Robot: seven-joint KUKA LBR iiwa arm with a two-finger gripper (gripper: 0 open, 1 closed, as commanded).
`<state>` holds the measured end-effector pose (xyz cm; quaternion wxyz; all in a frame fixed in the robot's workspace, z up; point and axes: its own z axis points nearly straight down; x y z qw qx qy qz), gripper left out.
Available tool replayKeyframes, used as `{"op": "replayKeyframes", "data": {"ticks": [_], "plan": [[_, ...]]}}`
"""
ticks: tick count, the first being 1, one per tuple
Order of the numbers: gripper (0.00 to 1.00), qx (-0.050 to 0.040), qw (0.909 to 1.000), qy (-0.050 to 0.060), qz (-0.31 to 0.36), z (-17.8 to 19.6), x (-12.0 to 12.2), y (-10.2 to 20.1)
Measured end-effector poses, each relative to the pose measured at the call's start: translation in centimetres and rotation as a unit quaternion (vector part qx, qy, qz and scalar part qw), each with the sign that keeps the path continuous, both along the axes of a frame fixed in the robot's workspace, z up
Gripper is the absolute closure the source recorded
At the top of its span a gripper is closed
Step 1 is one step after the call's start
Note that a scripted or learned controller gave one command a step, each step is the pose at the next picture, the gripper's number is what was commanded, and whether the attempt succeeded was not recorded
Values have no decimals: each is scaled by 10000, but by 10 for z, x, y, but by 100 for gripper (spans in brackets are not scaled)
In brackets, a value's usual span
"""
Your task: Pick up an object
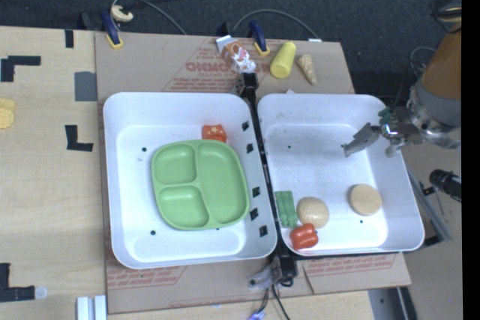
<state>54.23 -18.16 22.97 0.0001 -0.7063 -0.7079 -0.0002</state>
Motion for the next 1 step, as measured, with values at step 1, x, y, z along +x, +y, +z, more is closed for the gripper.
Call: {"op": "replayKeyframes", "data": {"ticks": [1], "plan": [[0, -7, 10000, 7, -13, -44, -29, -39]]}}
